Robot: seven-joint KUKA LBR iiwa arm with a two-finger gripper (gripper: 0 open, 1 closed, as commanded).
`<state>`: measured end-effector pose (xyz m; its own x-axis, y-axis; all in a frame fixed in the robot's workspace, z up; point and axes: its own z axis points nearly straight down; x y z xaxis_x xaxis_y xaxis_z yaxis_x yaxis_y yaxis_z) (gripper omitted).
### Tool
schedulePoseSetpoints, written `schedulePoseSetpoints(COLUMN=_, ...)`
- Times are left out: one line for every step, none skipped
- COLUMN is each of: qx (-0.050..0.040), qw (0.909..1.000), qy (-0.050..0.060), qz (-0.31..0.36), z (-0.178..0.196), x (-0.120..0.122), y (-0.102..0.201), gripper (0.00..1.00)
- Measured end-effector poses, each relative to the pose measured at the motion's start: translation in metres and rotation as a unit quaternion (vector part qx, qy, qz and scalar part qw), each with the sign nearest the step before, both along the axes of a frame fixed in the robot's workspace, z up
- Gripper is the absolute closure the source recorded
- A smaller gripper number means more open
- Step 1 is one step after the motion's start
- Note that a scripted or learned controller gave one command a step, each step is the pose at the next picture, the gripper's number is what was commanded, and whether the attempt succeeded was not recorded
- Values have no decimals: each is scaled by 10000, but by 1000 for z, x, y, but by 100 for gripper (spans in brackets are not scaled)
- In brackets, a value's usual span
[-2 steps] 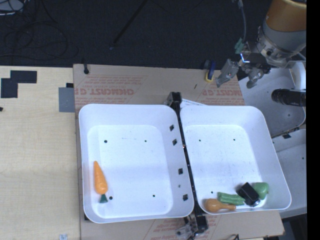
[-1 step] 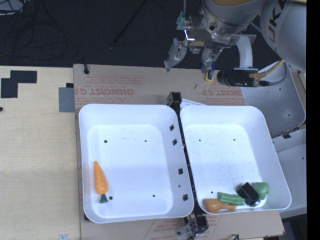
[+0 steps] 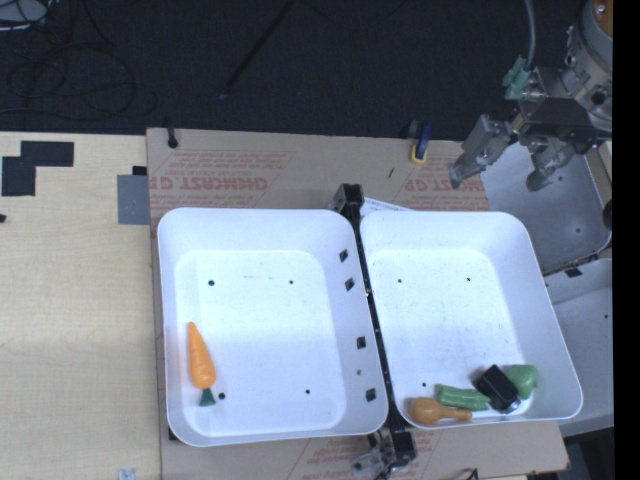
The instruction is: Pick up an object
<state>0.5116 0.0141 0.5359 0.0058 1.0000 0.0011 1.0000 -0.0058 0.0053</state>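
Note:
An orange toy carrot (image 3: 200,357) lies near the front left corner of the left bin (image 3: 250,230). In the front right corner of the right bin (image 3: 450,233), a small pile holds a black block (image 3: 497,387), a green piece (image 3: 523,376), a green pod-like piece (image 3: 459,397) and a tan, pear-shaped piece (image 3: 437,411). My gripper (image 3: 503,174) hangs above the bench behind the right bin's far right corner, well away from all the objects. Its fingers are spread open with nothing between them.
A black hinge strip (image 3: 362,313) joins the two bins. Both stand on a brown cardboard sheet (image 3: 260,168). A yellow and blue clip (image 3: 419,143) sits on the cardboard's far edge, left of the gripper. Dark floor with cables lies behind.

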Motion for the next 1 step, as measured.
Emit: schedulePoseSetpoints(qx=-13, qw=10000, qy=57, qz=60, z=3, x=6, y=6, gripper=100)
